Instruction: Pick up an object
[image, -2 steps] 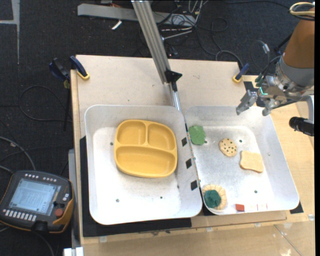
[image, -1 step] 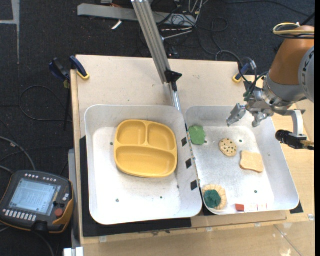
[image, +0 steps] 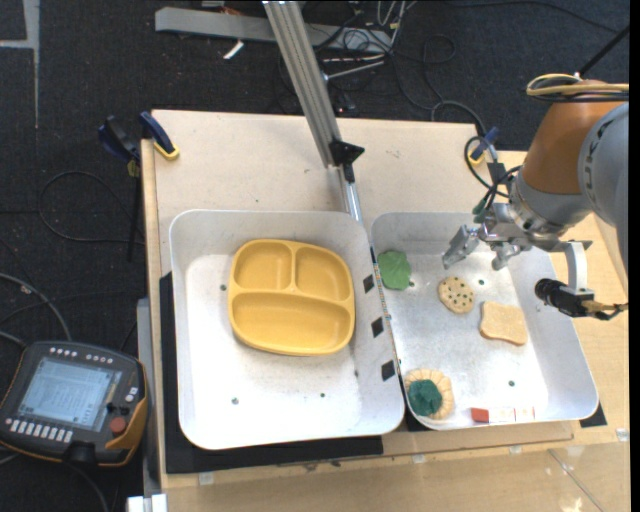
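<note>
Arm reaching in over right bin (image: 560, 385) far edge, wrist angled down, gripper (image: 478, 248) fingers spread, grasping nothing, above cookie (image: 456, 294), toast slice (image: 503, 324) beside it, green piece (image: 394, 269) at left wall, yellow divided plate (image: 292, 297) in left bin (image: 200, 400).

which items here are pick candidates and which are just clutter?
Pick candidates, right white bin:
green leafy toy
round tan dotted cookie
tan toast slice
green-and-tan round piece
small red-and-white flat piece
The hand is above this bin.

Lying about:
yellow divided plastic tray, left bin
grey teach pendant
blue-yellow clamps
</note>
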